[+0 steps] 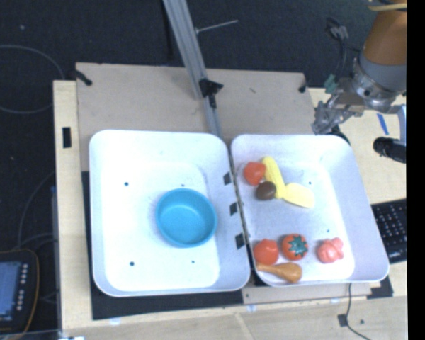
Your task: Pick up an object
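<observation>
The right bin (340, 161) holds several toy foods. A red piece (253, 172), a yellow banana-like piece (287, 186) and a small brown piece (265, 190) lie together near its far left. Along its near edge sit a red piece (266, 251), a tomato (294, 246), a pink piece (329, 250) and an orange drumstick (282, 270). My gripper (326, 122) hangs above the far right corner of this bin, well away from the toys, with nothing seen in it.
A blue bowl (186, 217) sits in the left bin (127, 161). A grey metal pole (188, 48) slants down to the divide between the bins. A keyboard (391, 229) lies at the right; a tablet (7, 289) lies at the lower left.
</observation>
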Controlling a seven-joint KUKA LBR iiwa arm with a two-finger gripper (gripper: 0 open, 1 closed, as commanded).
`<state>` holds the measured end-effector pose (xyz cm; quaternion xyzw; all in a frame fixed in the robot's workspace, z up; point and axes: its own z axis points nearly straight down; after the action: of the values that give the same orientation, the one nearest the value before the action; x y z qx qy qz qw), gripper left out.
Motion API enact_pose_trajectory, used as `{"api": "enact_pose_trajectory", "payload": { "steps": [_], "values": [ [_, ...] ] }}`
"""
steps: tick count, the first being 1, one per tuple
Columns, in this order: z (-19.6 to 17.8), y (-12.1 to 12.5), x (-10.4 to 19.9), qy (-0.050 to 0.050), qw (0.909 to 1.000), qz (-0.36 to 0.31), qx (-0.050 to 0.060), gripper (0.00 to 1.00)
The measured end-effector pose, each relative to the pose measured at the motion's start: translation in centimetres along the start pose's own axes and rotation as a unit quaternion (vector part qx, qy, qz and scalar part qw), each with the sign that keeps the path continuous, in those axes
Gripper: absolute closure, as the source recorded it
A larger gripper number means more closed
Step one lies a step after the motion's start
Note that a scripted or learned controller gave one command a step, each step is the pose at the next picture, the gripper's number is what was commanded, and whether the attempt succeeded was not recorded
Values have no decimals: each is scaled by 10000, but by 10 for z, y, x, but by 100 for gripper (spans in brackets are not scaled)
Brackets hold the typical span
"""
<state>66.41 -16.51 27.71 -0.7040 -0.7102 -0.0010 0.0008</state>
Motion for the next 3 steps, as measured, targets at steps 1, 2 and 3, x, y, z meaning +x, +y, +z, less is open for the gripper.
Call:
{"api": "enact_pose_trajectory", "payload": {
  "steps": [1, 2, 3],
  "values": [
    [-5, -14, 53, 2, 10000, -4, -3, 100],
    [10, -27, 111, -7, 10000, 2, 14, 100],
    [26, -39, 164, -8, 10000, 3, 19, 100]
  ]
}}
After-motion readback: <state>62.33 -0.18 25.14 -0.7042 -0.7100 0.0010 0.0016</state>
